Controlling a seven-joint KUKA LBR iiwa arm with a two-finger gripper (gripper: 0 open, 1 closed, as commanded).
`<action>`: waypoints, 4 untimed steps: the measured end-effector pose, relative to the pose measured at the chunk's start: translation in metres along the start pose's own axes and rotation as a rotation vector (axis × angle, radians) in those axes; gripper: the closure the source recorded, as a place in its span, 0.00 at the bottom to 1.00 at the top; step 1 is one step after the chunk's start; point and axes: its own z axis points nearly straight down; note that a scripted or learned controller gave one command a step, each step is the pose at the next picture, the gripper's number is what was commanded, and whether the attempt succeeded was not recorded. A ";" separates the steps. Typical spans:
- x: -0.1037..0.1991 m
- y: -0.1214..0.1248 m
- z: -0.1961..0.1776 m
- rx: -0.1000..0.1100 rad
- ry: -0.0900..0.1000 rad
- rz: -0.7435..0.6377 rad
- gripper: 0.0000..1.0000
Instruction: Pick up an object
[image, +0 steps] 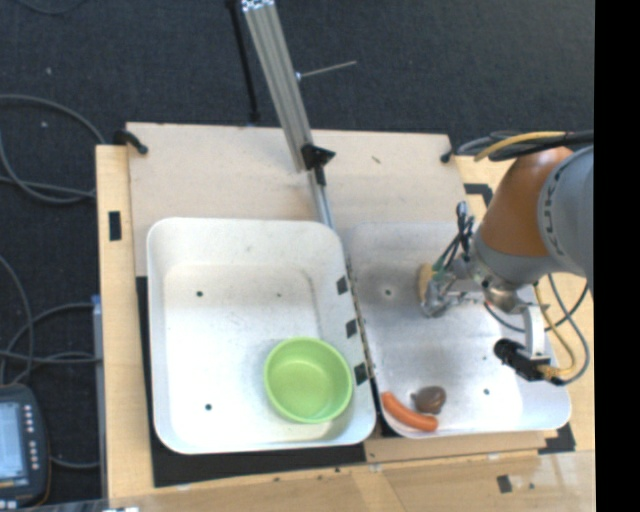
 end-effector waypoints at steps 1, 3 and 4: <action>-0.003 -0.002 -0.064 -0.005 -0.001 -0.002 1.00; -0.004 0.001 -0.144 -0.002 0.000 -0.010 1.00; 0.043 0.001 -0.133 0.001 0.000 -0.011 1.00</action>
